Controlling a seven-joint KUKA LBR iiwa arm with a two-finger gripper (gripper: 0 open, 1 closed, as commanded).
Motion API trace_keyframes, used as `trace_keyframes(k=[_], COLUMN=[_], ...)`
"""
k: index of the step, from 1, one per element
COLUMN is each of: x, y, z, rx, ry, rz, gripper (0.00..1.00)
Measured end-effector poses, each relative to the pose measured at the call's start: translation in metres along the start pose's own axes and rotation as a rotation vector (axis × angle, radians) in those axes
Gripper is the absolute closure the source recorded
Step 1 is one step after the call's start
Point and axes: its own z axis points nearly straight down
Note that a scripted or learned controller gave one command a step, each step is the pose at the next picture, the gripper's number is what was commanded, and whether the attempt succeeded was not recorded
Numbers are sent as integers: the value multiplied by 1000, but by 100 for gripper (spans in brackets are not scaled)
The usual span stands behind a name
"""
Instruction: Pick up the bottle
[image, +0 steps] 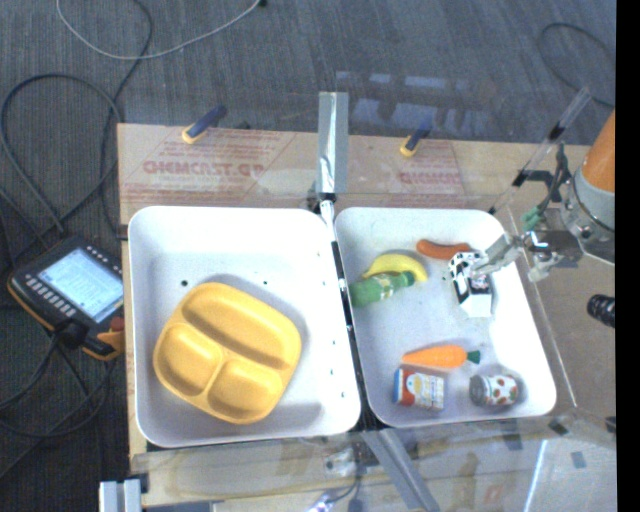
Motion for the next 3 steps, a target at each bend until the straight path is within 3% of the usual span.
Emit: trace_keyframes(k=[1, 2, 3], x=[28, 35, 70], y=[32, 45, 50], z=[114, 163, 181], rx=[3, 1, -13], ry=[1, -1, -5], rz=[303, 151, 408], gripper=[0, 0, 0])
